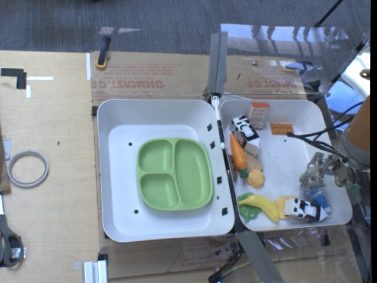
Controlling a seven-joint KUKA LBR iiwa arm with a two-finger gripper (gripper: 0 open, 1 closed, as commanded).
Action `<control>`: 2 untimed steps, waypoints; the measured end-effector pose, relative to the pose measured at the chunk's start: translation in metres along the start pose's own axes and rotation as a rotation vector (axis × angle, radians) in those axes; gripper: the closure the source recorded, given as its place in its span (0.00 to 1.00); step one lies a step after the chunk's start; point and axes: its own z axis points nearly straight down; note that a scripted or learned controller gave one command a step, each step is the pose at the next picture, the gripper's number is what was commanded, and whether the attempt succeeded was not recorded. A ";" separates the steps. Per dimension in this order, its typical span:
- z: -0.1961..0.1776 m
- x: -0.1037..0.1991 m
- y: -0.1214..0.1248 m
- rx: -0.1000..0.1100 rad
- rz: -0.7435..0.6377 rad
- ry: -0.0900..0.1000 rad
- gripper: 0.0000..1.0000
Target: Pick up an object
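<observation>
Gripper (312, 178), finger state indiscernible, low in the right bin (277, 158), just above a black-and-white toy (306, 210) near that bin's front wall.

Grey carpet (177, 7) running along 12 o'clock; pale wooden benchtop (47, 117) lying at 9; cardboard sheet (153, 75) sitting behind bins.

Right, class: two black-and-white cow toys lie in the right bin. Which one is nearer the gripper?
The cow toy at the bin's near edge, beside the banana, just below the gripper; the other cow lies farther off.
</observation>
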 end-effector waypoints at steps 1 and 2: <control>0.023 -0.039 0.094 0.000 0.197 0.015 1.00; 0.023 -0.087 0.044 0.000 0.019 0.012 1.00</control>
